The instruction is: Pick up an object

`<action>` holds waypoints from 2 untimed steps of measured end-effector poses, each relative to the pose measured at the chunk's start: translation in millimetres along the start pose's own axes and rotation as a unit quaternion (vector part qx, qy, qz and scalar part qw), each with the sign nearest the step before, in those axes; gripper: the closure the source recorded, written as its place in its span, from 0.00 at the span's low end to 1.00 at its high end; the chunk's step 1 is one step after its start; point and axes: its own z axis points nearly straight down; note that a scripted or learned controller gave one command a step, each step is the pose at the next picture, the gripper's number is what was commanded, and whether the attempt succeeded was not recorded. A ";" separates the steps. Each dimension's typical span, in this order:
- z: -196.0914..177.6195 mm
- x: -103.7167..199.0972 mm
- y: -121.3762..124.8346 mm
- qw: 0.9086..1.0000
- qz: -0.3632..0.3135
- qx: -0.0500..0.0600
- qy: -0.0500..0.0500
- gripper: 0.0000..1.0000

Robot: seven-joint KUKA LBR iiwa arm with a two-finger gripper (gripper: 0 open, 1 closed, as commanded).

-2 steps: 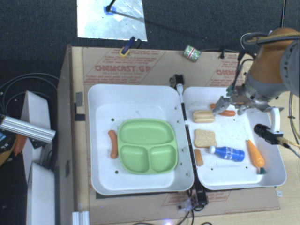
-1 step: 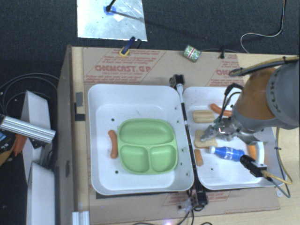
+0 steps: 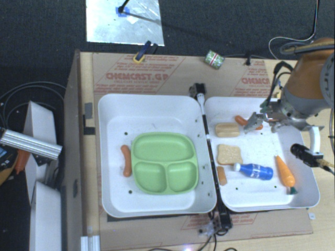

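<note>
Over the right bin (image 3: 309, 192) now — the arm (image 3: 309, 82) reaches in from the right, orange band above the wrist, and the end effector (image 3: 256, 122) hangs low over the bin's upper part. Its metal fingertips sit just beside a small orange-red piece (image 3: 240, 120) and close to the bread roll (image 3: 226, 129), but how wide they stand and whether anything is between them — I cannot tell from up here.

Lower in the same bin: a slice of toast (image 3: 229, 153), and just below it a blue bottle (image 3: 255, 170) lying on its side, white cap toward the toast. A carrot (image 3: 285, 171) lies near the right wall, and a small sausage (image 3: 222, 175) rests against the left wall.

In the left bin (image 3: 112, 114), a green divided plate (image 3: 165, 162) sits in the middle with another sausage (image 3: 126, 160) lying just beside its left edge. Both bins rest on the cardboard-covered counter (image 3: 157, 75).
</note>
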 end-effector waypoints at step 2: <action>72.8 42.6 -14.7 1.000 0.000 -0.001 0.001 0.00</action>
